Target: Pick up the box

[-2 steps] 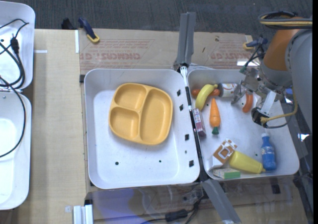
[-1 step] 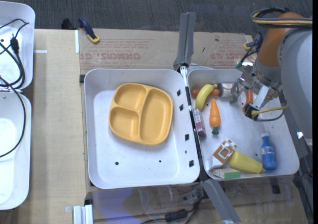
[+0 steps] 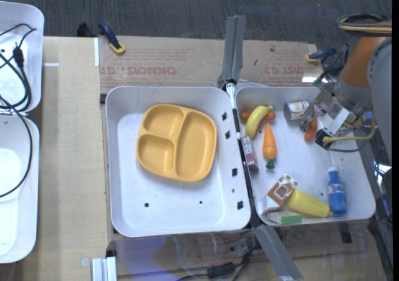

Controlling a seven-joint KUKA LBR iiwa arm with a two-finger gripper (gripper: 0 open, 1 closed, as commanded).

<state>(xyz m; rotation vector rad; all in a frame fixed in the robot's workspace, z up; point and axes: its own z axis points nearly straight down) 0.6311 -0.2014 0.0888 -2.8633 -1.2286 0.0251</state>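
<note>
Box [image 3: 282,190] rests against the yellow bottle [image 3: 307,204]; our gripper [image 3: 322,121] hovers well away, finger state unclear to us.

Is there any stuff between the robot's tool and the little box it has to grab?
Nothing sits right on the line. The tool is at the right bin's upper right; the box lies lower down, on bare white floor. The yellow bottle touches the box's right side, which might crowd a grasp.
</note>
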